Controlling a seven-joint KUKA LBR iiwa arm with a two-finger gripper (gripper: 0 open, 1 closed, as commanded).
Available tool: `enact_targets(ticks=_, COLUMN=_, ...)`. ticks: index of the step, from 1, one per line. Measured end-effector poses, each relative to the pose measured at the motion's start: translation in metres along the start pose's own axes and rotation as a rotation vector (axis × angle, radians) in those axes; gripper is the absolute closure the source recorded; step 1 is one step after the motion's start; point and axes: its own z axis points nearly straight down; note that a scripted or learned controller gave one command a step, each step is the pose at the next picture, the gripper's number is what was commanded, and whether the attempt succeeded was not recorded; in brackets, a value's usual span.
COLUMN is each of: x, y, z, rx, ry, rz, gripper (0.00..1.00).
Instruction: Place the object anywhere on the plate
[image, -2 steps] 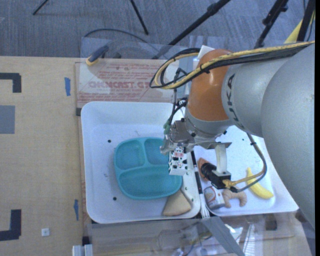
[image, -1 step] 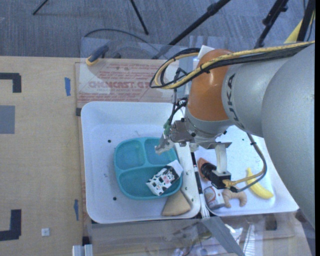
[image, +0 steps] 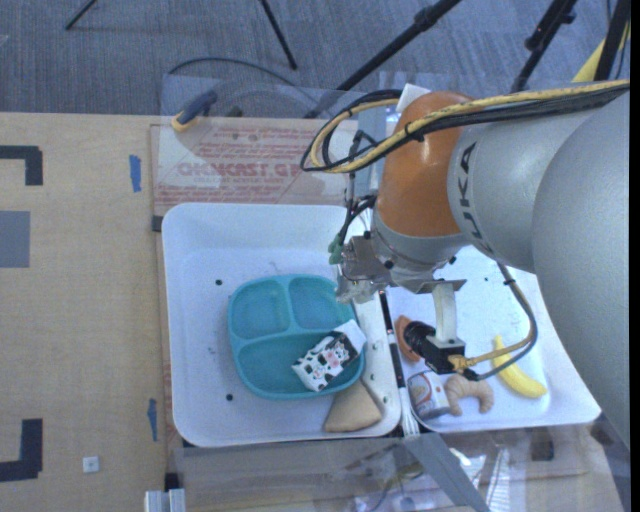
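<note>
A teal divided plate (image: 275, 335) lies in the left white bin (image: 195, 300). A small black-and-white cow-patterned object (image: 326, 362) rests on the plate's lower right compartment, tilted toward the rim. My gripper (image: 354, 284) hangs just above the plate's right edge, up and to the right of the cow-patterned object and apart from it. The bulky orange and grey wrist (image: 425, 190) covers the top of the gripper.
A tan wedge (image: 352, 412) lies against the left bin's front right corner. In the right bin (image: 560, 400) are a yellow banana (image: 520, 378), a small can (image: 430, 393), a tan toy (image: 470, 392) and an orange piece (image: 408, 333). Cables trail from the wrist.
</note>
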Motion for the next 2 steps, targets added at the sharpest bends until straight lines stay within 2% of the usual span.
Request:
enact_targets(ticks=1, x=0.0003, y=-0.0001, z=0.0, rx=0.0, ry=0.0, rz=0.0, gripper=0.0)
enact_targets(ticks=2, x=0.0002, y=-0.0001, z=0.0, rx=0.0, ry=0.0, rz=0.0, gripper=0.0)
